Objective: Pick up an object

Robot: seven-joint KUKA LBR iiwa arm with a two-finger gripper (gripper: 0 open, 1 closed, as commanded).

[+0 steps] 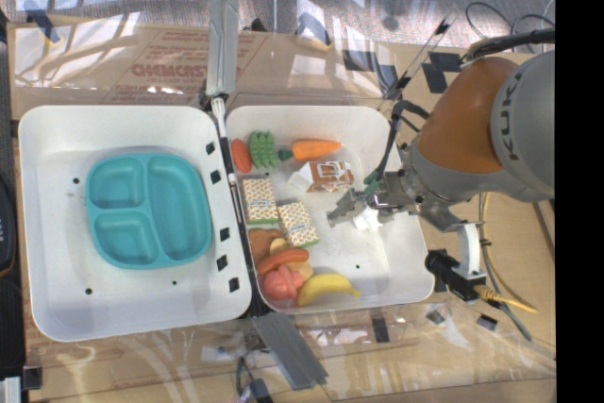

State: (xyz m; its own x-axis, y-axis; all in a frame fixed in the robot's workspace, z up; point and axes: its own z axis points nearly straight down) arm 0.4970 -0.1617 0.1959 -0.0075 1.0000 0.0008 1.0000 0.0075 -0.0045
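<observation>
The right bin [401,250] holds several toy foods along its left side. An orange carrot [316,148] lies beside a green piece [262,149] and a red piece [242,156] at the back. A white packet with brown print [326,176] sits in the middle. Two patterned boxes [260,200] [297,224] lie below it, and a yellow banana [326,286], a pink piece [281,281] and an orange sausage shape [283,260] sit at the front. My gripper [351,209] hangs over the bin's bare floor, just right of the lower box and below the packet. I see nothing held in it.
The left bin [47,288] holds a teal divided plate [148,208]. A grey divider bar [222,42] runs between the bins at the back. Cables and a black fitting [453,274] sit beyond the right bin's right edge, under the arm.
</observation>
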